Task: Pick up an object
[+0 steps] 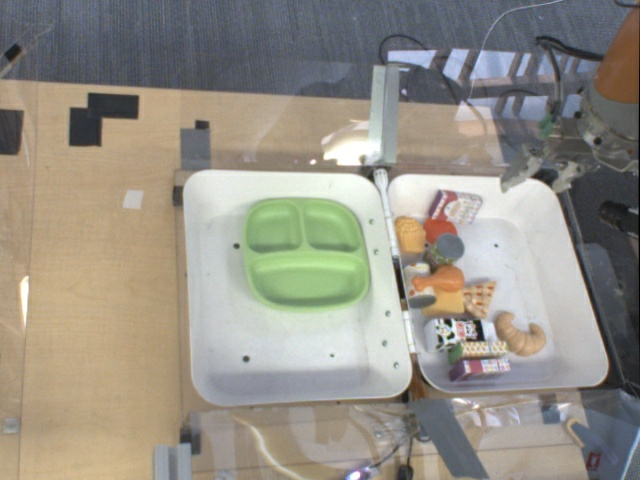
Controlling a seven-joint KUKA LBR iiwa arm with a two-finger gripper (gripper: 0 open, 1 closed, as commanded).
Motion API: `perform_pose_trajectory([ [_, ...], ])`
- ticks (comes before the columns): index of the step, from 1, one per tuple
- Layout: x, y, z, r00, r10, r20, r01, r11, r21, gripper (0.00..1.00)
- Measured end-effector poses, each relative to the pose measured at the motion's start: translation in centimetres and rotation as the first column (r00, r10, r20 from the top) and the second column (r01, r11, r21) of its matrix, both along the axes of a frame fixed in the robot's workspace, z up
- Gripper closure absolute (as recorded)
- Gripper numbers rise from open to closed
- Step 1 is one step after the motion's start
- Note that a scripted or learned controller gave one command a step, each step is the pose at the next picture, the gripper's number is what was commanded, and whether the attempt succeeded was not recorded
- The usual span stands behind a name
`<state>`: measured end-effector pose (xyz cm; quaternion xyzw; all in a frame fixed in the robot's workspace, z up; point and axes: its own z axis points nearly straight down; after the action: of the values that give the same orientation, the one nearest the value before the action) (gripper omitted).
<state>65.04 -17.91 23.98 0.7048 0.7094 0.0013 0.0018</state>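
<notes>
Hovering off the upper right corner of the right bin [575,268], the pincer [545,168] sits at the end of the grey arm [610,118], which leans in from the right with its orange band [618,63] showing above the wrist. Whether that pincer is released or clenched, I cannot tell; nothing shows between its tips.

Inside the right bin, the pile is bunched along the left wall: a red and white packet [453,207] at the top, a round orange piece [409,234] beside a red one [440,232], a carrot-like orange shape [440,281], a waffle-patterned wedge [481,297], a black and white carton [458,332], a purple box [480,367] and a croissant [523,334] nearer the middle.

Left of that bin, the left bin [215,348] holds a green divided plate [304,252], flat on its floor. Both bins rest on the counter [90,298].
</notes>
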Motion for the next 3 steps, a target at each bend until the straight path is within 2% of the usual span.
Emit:
perform_pose_trajectory([
  [1, 2.0, 5.0, -9.4, 0.995, 0.104, -0.001, -0.104, 0.995, 0.0, 0.0],
  [2, -0.5, 7.4, -15.1, 0.996, 0.089, 0.005, -0.089, 0.996, -0.001, 0.0],
  [3, -0.3, 7.5, -13.9, 0.996, 0.091, 0.01, -0.091, 0.996, 0.0, 1.0],
])
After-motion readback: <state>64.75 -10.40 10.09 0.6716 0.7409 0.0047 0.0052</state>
